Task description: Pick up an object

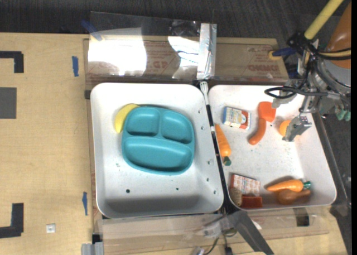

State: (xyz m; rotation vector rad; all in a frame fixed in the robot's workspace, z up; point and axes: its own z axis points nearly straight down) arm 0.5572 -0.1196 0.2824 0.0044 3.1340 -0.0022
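We note the gripper low over the far right part of the right bin, hanging from a tangle of black cables at the wrist; whether it is open or closed we cannot tell, as its tips blur into a small orange object lying right at them, and we cannot make out whether that object is held or merely beside it. Just left of it, a curved orange piece lies on the bin floor, with a small white-and-blue carton further left. A carrot rests along the left wall of the same bin. Toward the near edge lie a second carrot with a green top, a brown rounded item touching it, and a red-and-white packet at the near left corner. The left bin holds a teal divided plate, with a yellow object tucked under its far left rim. Behind both bins, a clear plastic sheet stands with a taped edge.
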